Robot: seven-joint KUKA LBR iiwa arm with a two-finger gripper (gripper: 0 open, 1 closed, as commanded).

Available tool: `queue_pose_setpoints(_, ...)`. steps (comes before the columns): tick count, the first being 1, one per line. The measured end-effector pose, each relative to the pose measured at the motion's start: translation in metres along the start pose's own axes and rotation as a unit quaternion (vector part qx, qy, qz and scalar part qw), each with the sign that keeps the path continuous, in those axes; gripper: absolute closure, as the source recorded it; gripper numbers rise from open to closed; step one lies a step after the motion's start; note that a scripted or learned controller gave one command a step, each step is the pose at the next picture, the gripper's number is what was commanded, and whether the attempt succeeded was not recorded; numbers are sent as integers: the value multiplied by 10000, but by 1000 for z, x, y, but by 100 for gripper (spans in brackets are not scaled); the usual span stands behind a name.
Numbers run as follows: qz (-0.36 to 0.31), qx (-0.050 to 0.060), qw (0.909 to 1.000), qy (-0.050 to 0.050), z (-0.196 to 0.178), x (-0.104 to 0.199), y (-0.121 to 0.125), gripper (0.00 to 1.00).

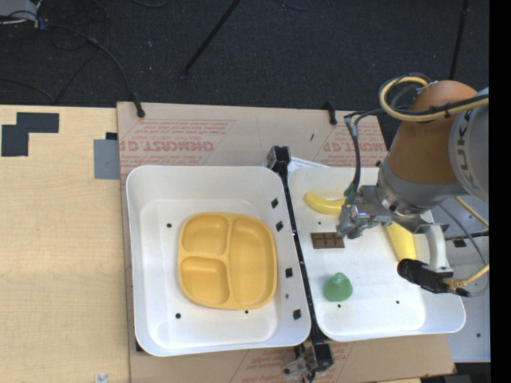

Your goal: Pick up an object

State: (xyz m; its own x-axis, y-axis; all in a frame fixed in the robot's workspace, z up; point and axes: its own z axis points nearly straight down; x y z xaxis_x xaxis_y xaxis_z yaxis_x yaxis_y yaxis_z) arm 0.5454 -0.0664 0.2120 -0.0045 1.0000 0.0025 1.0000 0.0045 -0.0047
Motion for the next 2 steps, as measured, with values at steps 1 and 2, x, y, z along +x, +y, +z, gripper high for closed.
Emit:
queue_pose_setpoints(1,-2,4,10000,1,7,55,-8,100)
queue_pose_setpoints(2,-5,5,10000,0,7,111,-20,100)
